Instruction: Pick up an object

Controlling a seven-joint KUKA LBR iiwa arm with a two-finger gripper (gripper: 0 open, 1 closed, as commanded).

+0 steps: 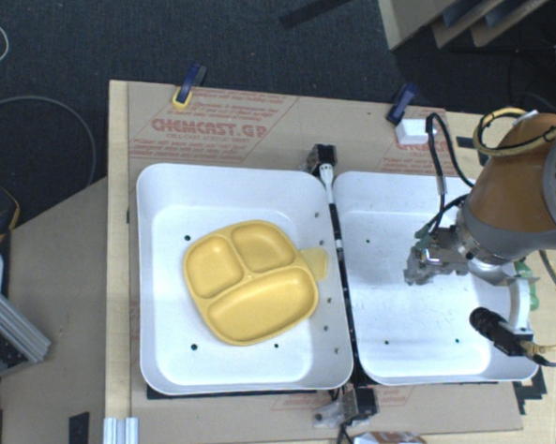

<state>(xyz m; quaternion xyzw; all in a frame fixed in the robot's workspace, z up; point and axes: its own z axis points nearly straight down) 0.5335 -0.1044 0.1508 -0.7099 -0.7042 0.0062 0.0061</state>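
Over the counter [265,122] the arm [520,184] is hanging above the right bin [419,366], well apart from the yellow tray [249,282] lying in the left bin [163,256], so the approach is only starting, and its tool [424,265], grip unreadable to me, needs carrying across to the tray.

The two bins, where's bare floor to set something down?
The right bin has bare floor along its left and front sides, beside the gripper. The left bin is crowded: the yellow tray fills its middle, leaving strips along the walls.
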